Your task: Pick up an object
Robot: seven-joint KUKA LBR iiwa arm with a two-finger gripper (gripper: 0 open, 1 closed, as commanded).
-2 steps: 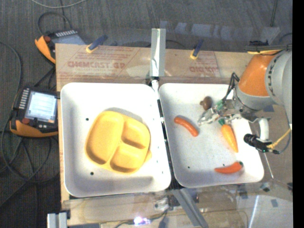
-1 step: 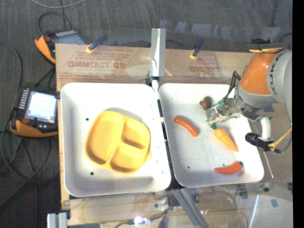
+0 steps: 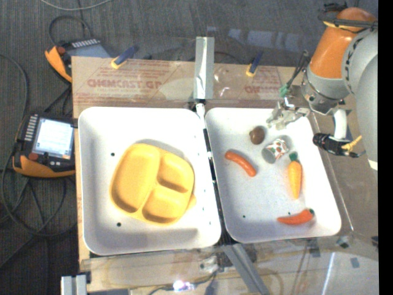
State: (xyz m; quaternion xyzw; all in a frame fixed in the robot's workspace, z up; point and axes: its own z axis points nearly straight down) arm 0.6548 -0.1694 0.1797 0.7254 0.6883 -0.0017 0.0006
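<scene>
Beside tool [image 3: 286, 114] — brown ball [image 3: 257, 135], can [image 3: 277, 149]

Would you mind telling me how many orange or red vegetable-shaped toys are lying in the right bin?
3. A sausage-like piece lies left of centre, a carrot stands lengthwise near the right wall, and a chilli-like piece lies by the near right corner. None seems hidden.

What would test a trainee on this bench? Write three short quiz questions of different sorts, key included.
1. True or false: the yellow divided tray lies in the left bin.
2. Which lies nearest the gripper? A) brown ball B) carrot C) chili pepper
3. Fill in: the sausage lies in the ___ bin.

Key: 1 true; 2 A; 3 right.
</scene>
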